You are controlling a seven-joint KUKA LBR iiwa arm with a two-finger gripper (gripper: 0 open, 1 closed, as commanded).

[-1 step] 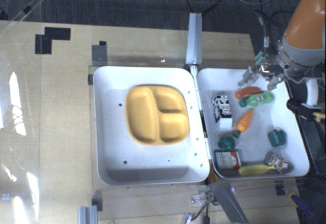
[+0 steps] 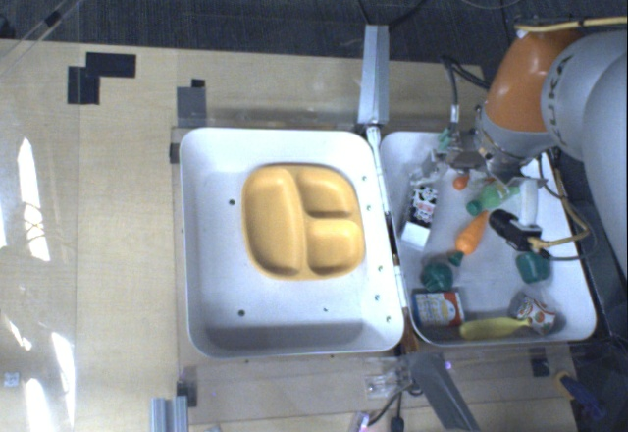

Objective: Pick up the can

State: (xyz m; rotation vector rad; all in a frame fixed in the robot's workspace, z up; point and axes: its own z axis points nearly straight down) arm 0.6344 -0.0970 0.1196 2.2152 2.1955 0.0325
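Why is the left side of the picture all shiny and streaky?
In the camera view, pale streaks of glare lie over the wooden bench, apparently reflections off a clear sheet. The left bin shows soft shadows near its rim, and the small items in the right bin look slightly blurry.

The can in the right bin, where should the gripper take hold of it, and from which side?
The can seems to lie on its side near the right bin's front edge, a banana close beside it. Probably best from straight above, fingers across its middle, spanning the rounded sides.
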